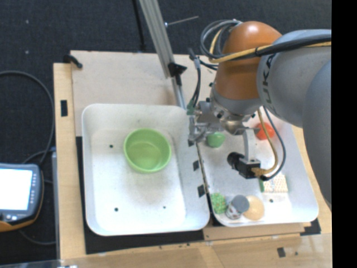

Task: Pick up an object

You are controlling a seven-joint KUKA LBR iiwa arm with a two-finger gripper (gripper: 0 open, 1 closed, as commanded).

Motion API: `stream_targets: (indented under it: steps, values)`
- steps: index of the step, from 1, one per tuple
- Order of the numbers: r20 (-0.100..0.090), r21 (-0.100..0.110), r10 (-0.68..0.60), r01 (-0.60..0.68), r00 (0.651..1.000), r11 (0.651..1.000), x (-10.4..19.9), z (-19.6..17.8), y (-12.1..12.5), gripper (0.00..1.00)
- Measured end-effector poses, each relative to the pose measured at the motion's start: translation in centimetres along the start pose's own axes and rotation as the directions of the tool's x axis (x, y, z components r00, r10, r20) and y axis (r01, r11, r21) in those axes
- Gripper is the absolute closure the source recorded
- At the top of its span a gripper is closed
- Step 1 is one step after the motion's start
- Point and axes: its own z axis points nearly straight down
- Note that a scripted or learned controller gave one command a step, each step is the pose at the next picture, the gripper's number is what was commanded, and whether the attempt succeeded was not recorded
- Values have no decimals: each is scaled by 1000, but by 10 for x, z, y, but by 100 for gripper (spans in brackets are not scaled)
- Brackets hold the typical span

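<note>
Clutter sits along the near edge of the shallow white right bin (301, 205): a small bumpy green ball (218, 203), a round grey object (240, 204) touching it, and a pale yellow-orange ball (255, 208) just beside that. A little farther back, towards the bin's right side, lies a small pale block with a speckled pattern (275, 184).

The shallow white left bin (100, 205) stands just beside the right one. A round light-green plastic bowl (146, 149) stands upright near its middle, well apart from the walls.

Farther back, the metal gripper (202, 133) hangs over the left edge of the right bin, close to the wall the two bins share. A small rounded green object (215, 139) lies right at the gripper's lower right side, partly covered by it. Whether the gripper is open or closed, and whether it has hold of that green object, cannot be told. An orange-red object (266, 131) shows to the right, partly hidden by the arm.

Beyond the bins, the grey arm with its orange band (245, 54) reaches in over the tan bench top (111, 77).
</note>
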Motion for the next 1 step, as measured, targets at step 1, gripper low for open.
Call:
stream_targets:
  steps: [1]
  values:
    - [1,2,0,0,1000,1000,46,13,-27,100]
